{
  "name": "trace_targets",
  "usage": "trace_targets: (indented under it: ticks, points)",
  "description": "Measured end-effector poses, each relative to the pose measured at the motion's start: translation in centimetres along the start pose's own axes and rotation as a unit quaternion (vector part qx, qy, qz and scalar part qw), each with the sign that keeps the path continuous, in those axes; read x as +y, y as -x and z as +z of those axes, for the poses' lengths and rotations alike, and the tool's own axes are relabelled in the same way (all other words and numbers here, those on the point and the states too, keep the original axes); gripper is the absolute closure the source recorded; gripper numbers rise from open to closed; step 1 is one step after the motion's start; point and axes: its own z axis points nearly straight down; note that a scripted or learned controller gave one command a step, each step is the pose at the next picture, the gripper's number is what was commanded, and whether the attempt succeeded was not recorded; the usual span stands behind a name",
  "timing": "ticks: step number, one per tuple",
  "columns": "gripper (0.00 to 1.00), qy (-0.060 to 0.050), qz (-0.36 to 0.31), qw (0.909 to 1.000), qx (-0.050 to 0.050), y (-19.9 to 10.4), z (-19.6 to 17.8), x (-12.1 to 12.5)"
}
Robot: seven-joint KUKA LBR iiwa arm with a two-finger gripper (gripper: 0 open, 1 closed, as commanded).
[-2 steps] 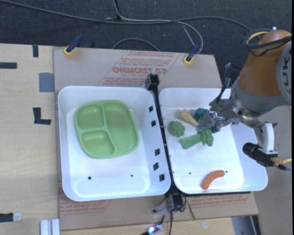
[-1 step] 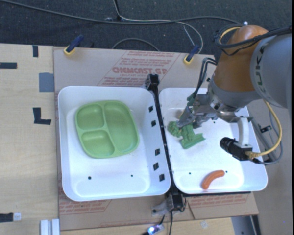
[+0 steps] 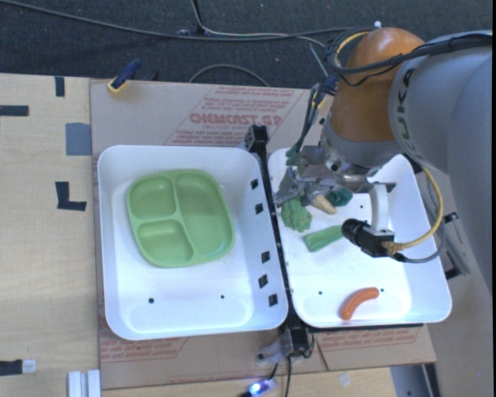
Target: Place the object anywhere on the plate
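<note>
Green broccoli-like piece (image 3: pixel 295 214) lies in the right bin (image 3: pixel 413 300), directly under and touching the lower tip of the gripper (image 3: pixel 302 190). Whether it sits between the fingers or merely beside them cannot be told; the metal parts overlap it from above. Whether the fingers are apart or together cannot be told either: the wrist and its grey housing cover most of them.

Just right of the gripper tip, a small pale yellow piece (image 3: pixel 322 204) and a dark teal piece (image 3: pixel 340 197), both close against the gripper body. Below and to the right of the gripper, a light green oblong piece (image 3: pixel 323 238) lies flat on the bin floor, near a black cylindrical fitting (image 3: pixel 362 235) with a yellow cable (image 3: pixel 426 231) looping from it. Well below the gripper, near the bin's front edge, an orange sausage-shaped piece (image 3: pixel 360 302) lies alone.

The green plate (image 3: pixel 180 217), three compartments, sits in the left bin (image 3: pixel 124 304), well to the left of the gripper, across the black divider (image 3: pixel 269 222) between the two bins. Nothing lies on it.

Arm (image 3: pixel 446 106) enters from the right, orange band (image 3: pixel 372 85) directly above the gripper. Both bins rest on a cardboard sheet (image 3: pixel 223 114) with red print, on a light wood bench (image 3: pixel 33 246). Black cables (image 3: pixel 190 11) run over the dark floor beyond.
</note>
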Motion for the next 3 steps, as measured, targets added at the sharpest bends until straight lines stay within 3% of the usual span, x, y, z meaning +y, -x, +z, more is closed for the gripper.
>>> trace_targets:
  ticks: [2, 3]
  points:
    - [1.00, 0.000, 0.000, 1.0000, 0.000, -8.8, 2.4, 6.6]
    - [1.00, 0.001, 0.001, 1.0000, 0.000, -12.2, 2.0, 9.1]
